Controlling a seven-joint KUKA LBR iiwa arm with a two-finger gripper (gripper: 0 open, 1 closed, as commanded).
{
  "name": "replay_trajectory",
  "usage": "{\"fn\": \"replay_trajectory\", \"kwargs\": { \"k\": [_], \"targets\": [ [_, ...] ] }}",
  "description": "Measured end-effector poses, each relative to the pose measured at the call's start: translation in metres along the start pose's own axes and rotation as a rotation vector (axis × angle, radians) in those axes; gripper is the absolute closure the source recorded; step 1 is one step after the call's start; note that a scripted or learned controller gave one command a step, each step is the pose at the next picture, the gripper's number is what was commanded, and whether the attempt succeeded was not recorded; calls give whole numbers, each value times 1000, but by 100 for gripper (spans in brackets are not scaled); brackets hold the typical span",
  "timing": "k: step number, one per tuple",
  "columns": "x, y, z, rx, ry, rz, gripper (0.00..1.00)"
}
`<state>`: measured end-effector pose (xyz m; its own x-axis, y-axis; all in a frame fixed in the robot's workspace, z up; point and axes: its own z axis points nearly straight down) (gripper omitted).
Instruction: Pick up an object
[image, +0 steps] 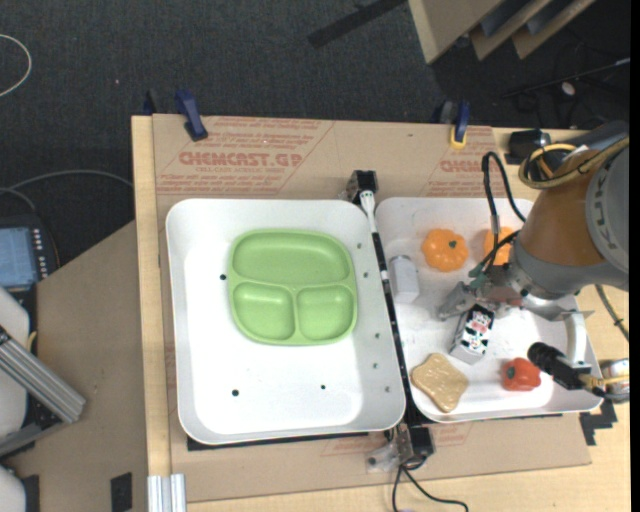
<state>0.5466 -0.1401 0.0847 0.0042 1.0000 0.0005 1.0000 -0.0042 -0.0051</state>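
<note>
The right bin (430, 215) holds an orange pumpkin-shaped toy (444, 249), a pale grey cylinder (403, 277), a black-and-white toy (474, 332), a tan slice of bread (440, 381) and a small red fruit (519, 374). Another orange thing (497, 246) is partly hidden behind the arm. My gripper (470, 302) hangs low over the middle of this bin, just above the black-and-white toy. Its grey fingers (449, 306) are spread open and I see nothing held between them.
The left bin (200, 380) holds a green divided plate (292, 285). The arm's grey and orange body (560, 230) covers the right bin's far right side. Clamps stand at the bench's back edge (300, 125).
</note>
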Motion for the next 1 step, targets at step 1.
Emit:
{"fn": "replay_trajectory", "kwargs": {
  "k": [1],
  "targets": [
    [2, 4, -12, -9, -2, -3, 100]
  ]
}}
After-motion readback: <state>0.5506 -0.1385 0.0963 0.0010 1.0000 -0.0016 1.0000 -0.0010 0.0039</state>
